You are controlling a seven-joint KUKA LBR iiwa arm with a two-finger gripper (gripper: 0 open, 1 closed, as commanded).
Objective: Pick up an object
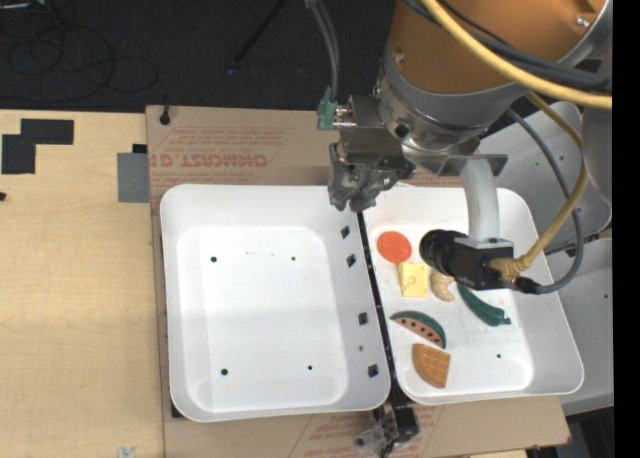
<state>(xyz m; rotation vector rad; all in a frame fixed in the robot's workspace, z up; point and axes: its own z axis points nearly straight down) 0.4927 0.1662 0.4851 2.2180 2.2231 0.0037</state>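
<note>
We look down on a pale wooden bench [70,286] that meets a dark floor strewn with cables along the top of the view. On the bench lies a brown cardboard sheet [240,151] printed with red lettering, and on that sheet two shallow white bins sit side by side, touching along their inner walls. The left bin [190,386] shows bare white floor with a few small dark dots. The grey and orange arm [500,36] reaches in from the right and hangs over the far edge of the right bin [540,366]. Its hand [357,189] sits at the far end of the divide between the two bins, above the rim; we cannot tell how it stands. A black cylinder with cables [465,256] juts over the right bin. In that bin, nearer to us than the hand and apart from it, lie an orange disc [394,245], a yellow block [412,278] just beside the disc, a pale curved piece [441,289], a green curved piece [487,308], a watermelon-like slice [419,326] and a tan waffle-patterned wedge [431,366].
</note>
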